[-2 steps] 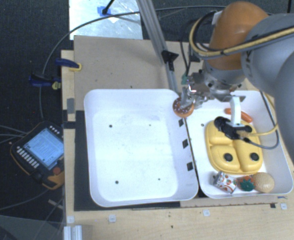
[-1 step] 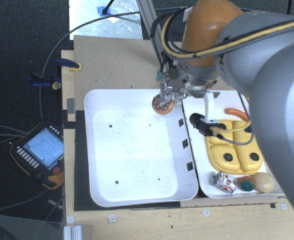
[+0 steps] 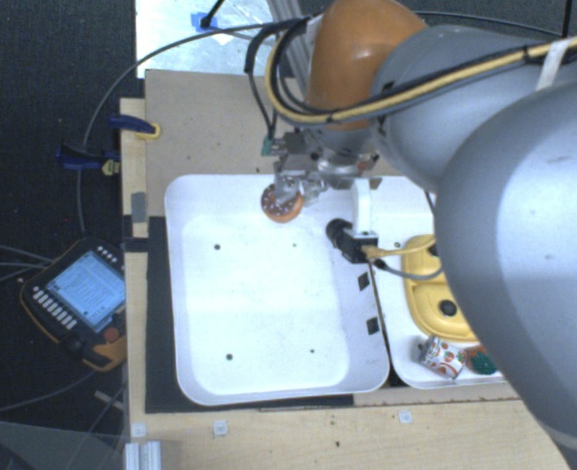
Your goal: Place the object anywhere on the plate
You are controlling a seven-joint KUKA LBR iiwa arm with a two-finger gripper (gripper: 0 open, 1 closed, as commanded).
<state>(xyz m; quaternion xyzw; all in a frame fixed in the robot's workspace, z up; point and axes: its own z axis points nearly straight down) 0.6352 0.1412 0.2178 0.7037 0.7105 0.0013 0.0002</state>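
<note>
Over the far rim of the bin (image 3: 185, 262) on the view's left, the gripper (image 3: 290, 186) is hanging at the end of the grey arm (image 3: 484, 164), which is reaching in from the right and crossing above the second bin (image 3: 406, 204). The orange band (image 3: 361, 42) is sitting directly above the wrist, and the wrist is pointing downward at the bin's back edge. A small round orange-brown object (image 3: 281, 205) is showing immediately beneath the gripper, touching or very nearly touching its lower end, just inside the far wall of the left-hand bin. Whether the gripper is apart, together or clamped on this object cannot be told, since the gripper's body is masking the contact area. The yellow plate (image 3: 427, 297) is lying in the right-hand bin, partly covered by the arm and well apart from the object, with the dividing walls of both bins between them. A red-and-white item (image 3: 443, 358) and a green item (image 3: 482, 362) are resting near the plate's front edge, in the same bin.
</note>
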